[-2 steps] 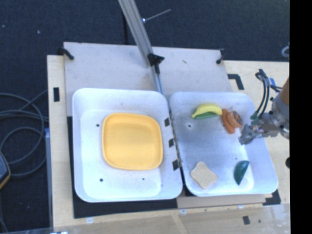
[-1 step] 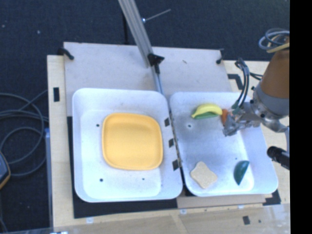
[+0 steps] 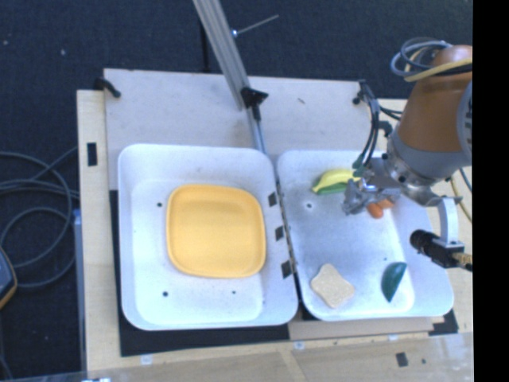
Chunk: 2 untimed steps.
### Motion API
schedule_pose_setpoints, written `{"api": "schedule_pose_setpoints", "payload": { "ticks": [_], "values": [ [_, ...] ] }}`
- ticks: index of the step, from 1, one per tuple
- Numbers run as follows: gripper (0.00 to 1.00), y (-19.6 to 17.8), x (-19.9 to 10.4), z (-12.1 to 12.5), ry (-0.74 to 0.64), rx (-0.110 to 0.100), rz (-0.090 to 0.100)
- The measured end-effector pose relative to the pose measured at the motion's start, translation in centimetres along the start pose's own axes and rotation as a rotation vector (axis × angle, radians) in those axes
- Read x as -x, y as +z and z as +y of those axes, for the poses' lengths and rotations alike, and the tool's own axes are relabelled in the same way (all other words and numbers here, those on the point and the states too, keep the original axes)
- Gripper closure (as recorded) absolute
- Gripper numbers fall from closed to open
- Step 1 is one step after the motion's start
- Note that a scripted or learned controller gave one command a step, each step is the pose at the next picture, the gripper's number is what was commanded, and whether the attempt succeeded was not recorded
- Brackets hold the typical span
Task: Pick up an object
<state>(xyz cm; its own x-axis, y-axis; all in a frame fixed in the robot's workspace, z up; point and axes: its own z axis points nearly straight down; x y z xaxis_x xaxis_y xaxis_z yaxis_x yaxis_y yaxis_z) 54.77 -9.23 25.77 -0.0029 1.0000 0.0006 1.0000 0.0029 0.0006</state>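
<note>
My gripper [image 3: 359, 198] hangs over the far part of the right bin [image 3: 350, 245]. A yellow-green banana-shaped piece [image 3: 332, 181] lies just left of it, touching or nearly touching the fingers. A small orange thing [image 3: 379, 208] peeks out right beside the gripper on its near right side. Nearer the front of the same bin lie a tan bread-slice shape [image 3: 332, 285] and a dark green leaf-shaped piece [image 3: 393, 280]. A square yellow plate [image 3: 215, 231] rests in the left bin [image 3: 143, 181].
A slanted metal pole [image 3: 225, 42] rises from the back edge between the two bins. The grey-and-orange arm [image 3: 433, 126] covers the right bin's far right corner. Bare bin floor lies between the gripper and the bread shape.
</note>
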Motion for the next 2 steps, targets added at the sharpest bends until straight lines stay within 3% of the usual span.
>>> {"api": "schedule_pose_setpoints", "payload": {
  "ticks": [2],
  "values": [
    [1.00,1.2,-10.2,4.2,0.000,-0.001,0.000]
  ]
}}
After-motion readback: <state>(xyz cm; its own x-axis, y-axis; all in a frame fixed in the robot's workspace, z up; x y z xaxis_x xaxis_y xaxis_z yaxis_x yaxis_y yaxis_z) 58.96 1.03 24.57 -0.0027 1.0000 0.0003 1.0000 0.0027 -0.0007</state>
